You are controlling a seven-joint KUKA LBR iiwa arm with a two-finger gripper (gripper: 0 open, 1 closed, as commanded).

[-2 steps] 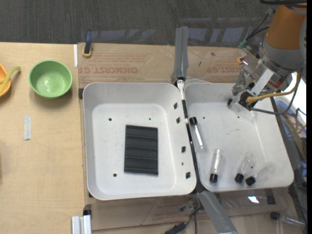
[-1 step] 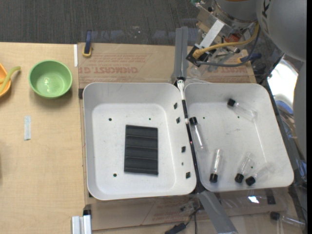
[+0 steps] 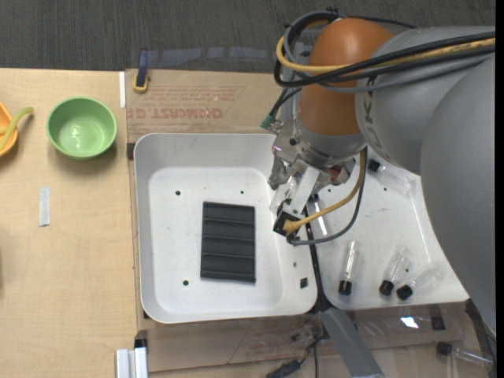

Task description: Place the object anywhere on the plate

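Observation:
A black ribbed rectangular plate (image 3: pixel 228 241) lies flat in the middle of the left white bin (image 3: pixel 157 211). Three clear tubes with black caps lie in the right bin (image 3: pixel 409 211) near its front: one (image 3: pixel 347 270) stands nearer the middle, and two (image 3: pixel 391 278) (image 3: pixel 406 284) lie close together to its right. My gripper (image 3: pixel 293 199) hangs over the wall between the two bins, right of the plate and behind the tubes. The wrist and its fittings hide its tips, and I see nothing held there.
The big grey arm covers the right bin's back and right side. A green bowl (image 3: pixel 82 127), an orange item (image 3: pixel 5 132) and a small pale strip (image 3: pixel 44 207) sit on the wooden table to the left. Cardboard (image 3: pixel 189 105) lies behind the left bin.

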